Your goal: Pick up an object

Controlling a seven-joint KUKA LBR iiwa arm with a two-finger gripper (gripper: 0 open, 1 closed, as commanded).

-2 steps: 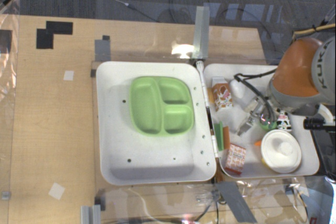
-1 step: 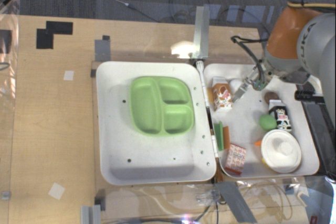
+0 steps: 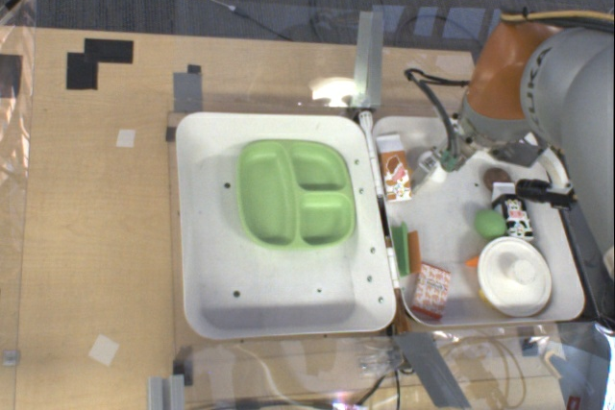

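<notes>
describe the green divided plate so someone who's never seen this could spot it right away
Look at the left white bin, the one away from the arm. The green divided plate lies flat near its middle. It is pale green with three compartments, and nothing else lies in that bin with it.

Right bin [image 3: 567,302] crowded with objects; left bin's [image 3: 207,235] margins around green tray [image 3: 293,192] open.

- Single fixed cam above the bench [image 3: 86,235], looking down at a slant.
- Far enough back to take in both white bins whole, plus grey floor along the top of frame.
- Left bin [image 3: 207,235] sits mid-frame; right bin [image 3: 567,298] runs close to the right side.
- Arm [image 3: 553,77] comes in from upper right, big in frame, so nearer the lens than the bins.
</notes>
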